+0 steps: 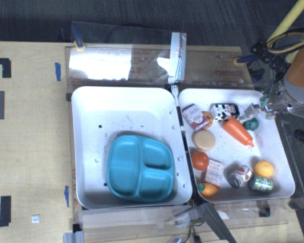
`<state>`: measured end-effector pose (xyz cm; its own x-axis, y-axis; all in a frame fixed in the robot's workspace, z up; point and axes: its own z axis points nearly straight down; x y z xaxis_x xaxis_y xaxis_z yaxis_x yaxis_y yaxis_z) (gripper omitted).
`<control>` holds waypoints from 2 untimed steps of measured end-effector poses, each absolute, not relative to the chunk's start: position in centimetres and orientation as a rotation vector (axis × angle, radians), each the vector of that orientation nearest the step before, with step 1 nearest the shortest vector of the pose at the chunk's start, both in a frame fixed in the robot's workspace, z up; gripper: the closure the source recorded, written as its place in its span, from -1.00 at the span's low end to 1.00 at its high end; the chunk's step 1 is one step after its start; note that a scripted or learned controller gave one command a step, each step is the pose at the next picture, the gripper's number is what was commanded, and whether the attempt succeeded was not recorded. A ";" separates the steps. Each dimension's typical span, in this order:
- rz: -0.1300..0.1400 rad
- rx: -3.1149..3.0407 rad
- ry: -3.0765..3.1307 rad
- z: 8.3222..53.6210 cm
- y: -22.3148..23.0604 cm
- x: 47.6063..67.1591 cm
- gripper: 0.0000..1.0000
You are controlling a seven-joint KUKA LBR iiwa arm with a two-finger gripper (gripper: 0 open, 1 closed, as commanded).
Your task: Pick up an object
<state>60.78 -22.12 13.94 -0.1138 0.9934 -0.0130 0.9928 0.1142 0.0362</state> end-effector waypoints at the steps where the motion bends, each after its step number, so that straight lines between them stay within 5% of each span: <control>1: 0.035 2.083 2.293 13.8 -21.9 61.0 -1.00; 2: 0.036 2.072 2.294 13.7 -21.7 60.9 -1.00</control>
